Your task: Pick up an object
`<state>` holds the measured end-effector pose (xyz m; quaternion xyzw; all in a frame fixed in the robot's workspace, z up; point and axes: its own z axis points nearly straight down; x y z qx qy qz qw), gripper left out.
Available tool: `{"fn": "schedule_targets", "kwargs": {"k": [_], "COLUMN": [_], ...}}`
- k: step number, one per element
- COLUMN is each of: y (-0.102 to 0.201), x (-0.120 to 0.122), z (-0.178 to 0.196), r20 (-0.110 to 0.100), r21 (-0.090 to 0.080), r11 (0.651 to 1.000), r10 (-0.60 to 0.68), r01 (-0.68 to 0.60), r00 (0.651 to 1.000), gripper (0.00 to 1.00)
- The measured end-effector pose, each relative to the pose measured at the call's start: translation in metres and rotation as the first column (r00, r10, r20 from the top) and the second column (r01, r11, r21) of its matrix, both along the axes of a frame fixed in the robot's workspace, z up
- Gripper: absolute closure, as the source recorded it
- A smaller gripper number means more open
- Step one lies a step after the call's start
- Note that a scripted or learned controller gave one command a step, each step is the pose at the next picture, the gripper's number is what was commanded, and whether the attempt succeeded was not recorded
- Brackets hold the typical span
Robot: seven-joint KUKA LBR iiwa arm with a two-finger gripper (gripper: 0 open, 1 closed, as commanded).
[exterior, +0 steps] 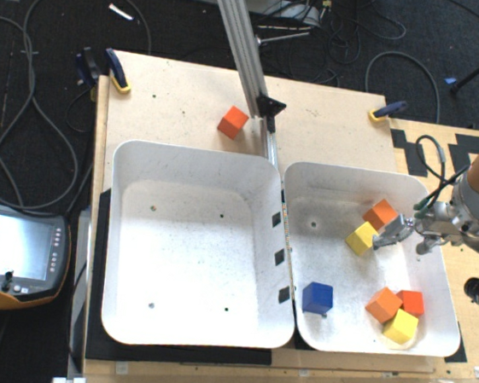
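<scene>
Pincer [391,235] sits low in the right bin [309,181], touching the yellow block [360,239] on its left; grip state unclear.

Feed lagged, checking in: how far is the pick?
Done: the gripper has reached into the right bin, beside the yellow cube and orange cube. In hand: nothing visibly held. Left: grasping and lifting a cube; I cannot tell the finger state.

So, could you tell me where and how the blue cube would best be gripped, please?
Grip the blue cube across two opposite side faces, coming straight down from above. It sits alone near the right bin's left wall, apart from the other blocks, so there is room for a finger on each side. I'd probably turn the gripper to match its slight rotation.
</scene>
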<state>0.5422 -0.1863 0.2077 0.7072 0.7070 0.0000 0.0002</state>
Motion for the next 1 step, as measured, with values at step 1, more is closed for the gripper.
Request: {"fn": "schedule_targets", "kwargs": {"k": [1], "y": [0.0113], "x": [0.0314], "z": [-0.1024], "r20": [-0.006], "r21": [0.002], "r11": [1.0], "r10": [0.004], "r01": [-0.004], "r00": [1.0], "gripper": [0.0]}}
